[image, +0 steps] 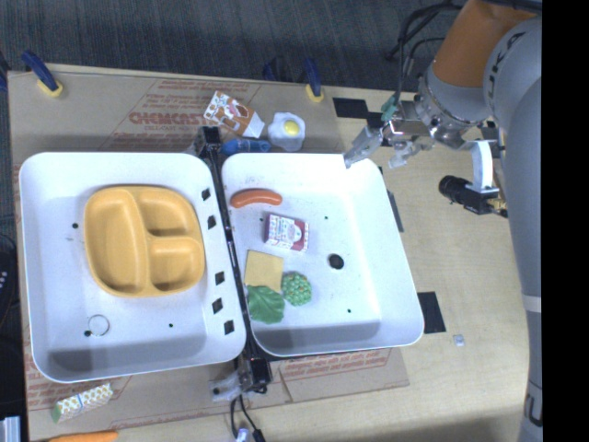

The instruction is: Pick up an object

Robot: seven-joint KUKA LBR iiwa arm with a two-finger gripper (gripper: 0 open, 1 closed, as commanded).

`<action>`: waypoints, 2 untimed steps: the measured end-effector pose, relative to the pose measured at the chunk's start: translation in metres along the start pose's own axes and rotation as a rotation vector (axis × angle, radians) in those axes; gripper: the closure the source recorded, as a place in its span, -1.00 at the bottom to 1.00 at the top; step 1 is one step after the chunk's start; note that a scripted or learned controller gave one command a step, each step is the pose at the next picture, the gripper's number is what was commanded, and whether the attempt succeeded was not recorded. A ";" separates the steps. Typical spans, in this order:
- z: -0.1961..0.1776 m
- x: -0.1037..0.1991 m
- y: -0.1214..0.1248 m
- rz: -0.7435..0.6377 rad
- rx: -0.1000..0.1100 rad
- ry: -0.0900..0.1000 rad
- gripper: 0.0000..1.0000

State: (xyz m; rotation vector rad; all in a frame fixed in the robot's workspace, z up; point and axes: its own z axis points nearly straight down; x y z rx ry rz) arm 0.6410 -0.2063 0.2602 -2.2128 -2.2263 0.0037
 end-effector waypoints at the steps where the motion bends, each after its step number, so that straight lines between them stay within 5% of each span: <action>1: 0.158 0.039 -0.022 -0.058 -0.005 -0.001 -1.00; 2: 0.164 0.103 -0.028 -0.097 -0.010 -0.003 -1.00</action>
